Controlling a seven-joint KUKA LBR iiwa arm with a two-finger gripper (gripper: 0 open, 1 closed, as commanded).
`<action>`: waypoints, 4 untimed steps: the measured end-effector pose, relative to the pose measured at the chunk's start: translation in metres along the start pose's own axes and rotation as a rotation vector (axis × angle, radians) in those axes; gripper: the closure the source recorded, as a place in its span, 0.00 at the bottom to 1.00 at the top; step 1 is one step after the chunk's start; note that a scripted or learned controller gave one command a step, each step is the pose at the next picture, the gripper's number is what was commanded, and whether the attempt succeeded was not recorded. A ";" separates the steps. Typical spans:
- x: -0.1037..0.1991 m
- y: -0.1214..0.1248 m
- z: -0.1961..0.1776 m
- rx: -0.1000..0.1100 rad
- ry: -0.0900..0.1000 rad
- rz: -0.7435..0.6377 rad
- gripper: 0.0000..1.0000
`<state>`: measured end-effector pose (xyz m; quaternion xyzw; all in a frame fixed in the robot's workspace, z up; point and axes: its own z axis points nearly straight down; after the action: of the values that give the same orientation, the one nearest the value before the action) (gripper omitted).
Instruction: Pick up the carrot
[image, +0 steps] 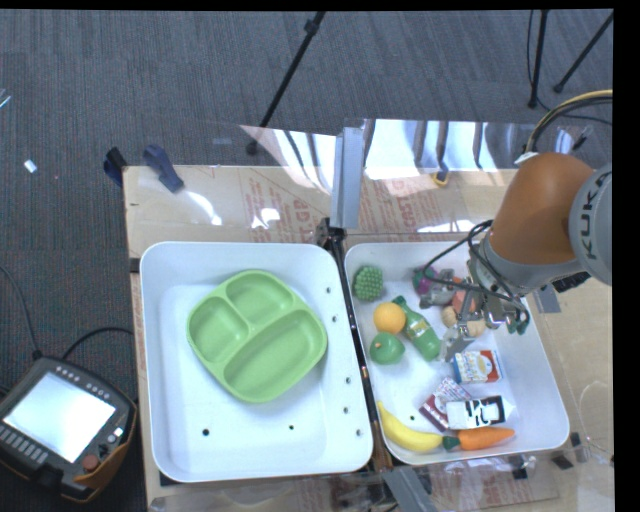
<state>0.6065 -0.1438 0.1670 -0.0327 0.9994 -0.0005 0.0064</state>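
The carrot (484, 438) was lying untouched at the near edge of the right bin (553, 400), so the task was judged not yet done: the reach, the grasp and the lift were all left. It was a smooth orange taper with a small green stub at its left end. Just to its left a yellow banana (408, 430) was seen, curved and glossy, and just behind it some small printed cartons (474, 410). Farther away, the gripper (472, 322) was held above other toys; whether it was closed or released could not be told. In the left bin (160, 300) a green divided plate (257, 335) of matte plastic was seen.
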 end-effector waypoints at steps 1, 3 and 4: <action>0.000 -0.003 0.055 -0.002 0.012 0.074 0.00; 0.017 -0.013 -0.010 0.003 0.017 0.032 0.00; -0.018 0.097 -0.014 -0.007 0.000 -0.133 0.00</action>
<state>0.6182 -0.0454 0.1815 -0.0991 0.9951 0.0025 0.0062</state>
